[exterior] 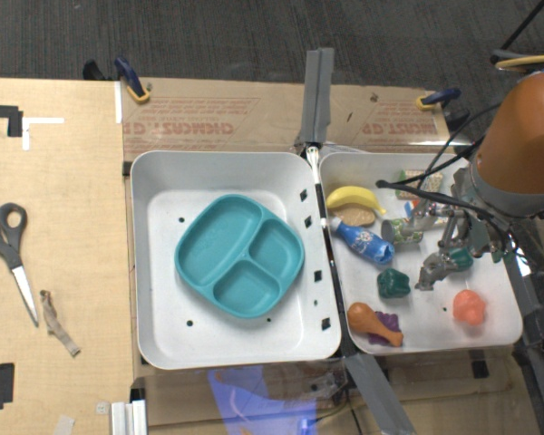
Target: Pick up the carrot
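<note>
1. The carrot (372, 322) lies on its side in the near-left corner of the right bin (435, 324), thick end towards the wall between the two bins. A purple piece (389, 321) is touching it on its upper side.
2. Around it are a dark green object (393, 284) just behind, a blue bottle (363, 241) and a banana (354, 197) further back, and a peach-coloured ball (470, 307) well to the right.
3. The gripper (440, 265) hangs over the middle of that bin, apart from the carrot, with the green object between them.
4. I judge this to be the approach step: nothing is grasped, and the carrot rests on the bin floor.
5. The next move, as I see it, calls for travel towards the near-left corner and a descent across the carrot's narrow width (the bin wall leaves little room there, and the purple piece may come along).
6. Cables and wrist hardware clutter the gripper, so I cannot tell whether it is spread or closed. A teal bit at its tip may be part of it or a toy.
</note>
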You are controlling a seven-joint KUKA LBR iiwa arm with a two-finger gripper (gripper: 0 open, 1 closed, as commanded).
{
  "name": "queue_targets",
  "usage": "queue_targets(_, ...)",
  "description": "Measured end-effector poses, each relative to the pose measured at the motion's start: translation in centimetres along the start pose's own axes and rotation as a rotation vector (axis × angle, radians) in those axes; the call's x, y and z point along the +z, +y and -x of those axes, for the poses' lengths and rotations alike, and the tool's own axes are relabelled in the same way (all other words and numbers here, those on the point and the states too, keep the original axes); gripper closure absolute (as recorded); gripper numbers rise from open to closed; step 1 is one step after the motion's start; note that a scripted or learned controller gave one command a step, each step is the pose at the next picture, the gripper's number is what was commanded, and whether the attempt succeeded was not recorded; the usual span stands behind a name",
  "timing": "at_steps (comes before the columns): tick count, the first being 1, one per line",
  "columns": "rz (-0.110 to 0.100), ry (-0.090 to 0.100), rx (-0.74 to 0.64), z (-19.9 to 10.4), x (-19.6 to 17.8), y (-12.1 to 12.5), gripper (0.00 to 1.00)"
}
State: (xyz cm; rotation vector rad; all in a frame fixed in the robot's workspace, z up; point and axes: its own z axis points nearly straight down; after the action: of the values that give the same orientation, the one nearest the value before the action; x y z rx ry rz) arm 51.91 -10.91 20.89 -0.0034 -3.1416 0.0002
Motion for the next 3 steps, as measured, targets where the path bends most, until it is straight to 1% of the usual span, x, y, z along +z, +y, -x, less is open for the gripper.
queue_targets(1, 0.0, -0.003, -0.037, 1.7, 11.6, -3.7, 0.0)
queue_targets(2, -0.001, -0.007, 0.07, 6.8, 11.5, -8.8, 0.0)
queue_targets(3, 0.001, -0.002, -0.668, -0.8, 11.7, -6.5, 0.0)
